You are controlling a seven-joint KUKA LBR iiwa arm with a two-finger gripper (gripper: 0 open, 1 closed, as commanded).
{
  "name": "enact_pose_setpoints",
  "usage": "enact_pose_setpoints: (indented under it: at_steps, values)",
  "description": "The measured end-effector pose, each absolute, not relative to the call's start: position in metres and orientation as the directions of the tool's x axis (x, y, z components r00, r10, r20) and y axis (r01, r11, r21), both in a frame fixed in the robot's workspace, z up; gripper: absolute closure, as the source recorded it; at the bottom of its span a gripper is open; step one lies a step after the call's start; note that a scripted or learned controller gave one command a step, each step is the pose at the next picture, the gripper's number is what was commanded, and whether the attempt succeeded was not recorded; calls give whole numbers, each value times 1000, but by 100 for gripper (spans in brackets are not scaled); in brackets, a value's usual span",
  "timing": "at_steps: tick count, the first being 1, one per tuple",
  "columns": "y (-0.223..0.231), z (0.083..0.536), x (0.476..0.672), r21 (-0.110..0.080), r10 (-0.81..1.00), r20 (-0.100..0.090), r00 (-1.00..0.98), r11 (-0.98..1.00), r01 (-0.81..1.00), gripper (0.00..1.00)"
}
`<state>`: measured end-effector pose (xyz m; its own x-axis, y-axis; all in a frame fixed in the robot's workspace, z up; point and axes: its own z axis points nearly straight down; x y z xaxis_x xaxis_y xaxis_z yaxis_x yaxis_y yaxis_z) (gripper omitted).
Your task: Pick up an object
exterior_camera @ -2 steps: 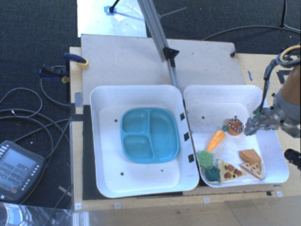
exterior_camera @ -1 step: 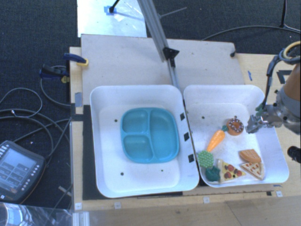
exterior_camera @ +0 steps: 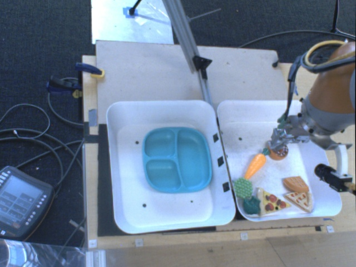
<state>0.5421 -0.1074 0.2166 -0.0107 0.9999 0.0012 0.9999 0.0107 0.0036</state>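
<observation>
My gripper (exterior_camera: 280, 142) hangs low over the upper middle of the right bin (exterior_camera: 239, 115). Directly under its tip lies a small round orange-brown piece (exterior_camera: 278, 153), touching or nearly touching it. A toy carrot (exterior_camera: 255, 166) lies slanted just left of that. Toward the bin's front sit a light green broccoli-like piece (exterior_camera: 242, 187), a dark green piece (exterior_camera: 251, 205), a pizza slice (exterior_camera: 272, 201), a brown bread-like wedge (exterior_camera: 295, 183) and a second pizza wedge (exterior_camera: 300, 201).
The left bin (exterior_camera: 125, 166) holds a teal divided plate (exterior_camera: 177, 159). A slanted metal pole (exterior_camera: 186, 32) crosses above the bench down to the gap between the bins. The arm's orange band (exterior_camera: 334, 88) looms over the right bin's right side.
</observation>
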Motion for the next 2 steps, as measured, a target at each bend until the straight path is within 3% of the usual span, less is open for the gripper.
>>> enact_pose_setpoints:
  at_steps: [2]
  values:
    - [-2,213,598,4,1000,2,-12,12,1000,100]
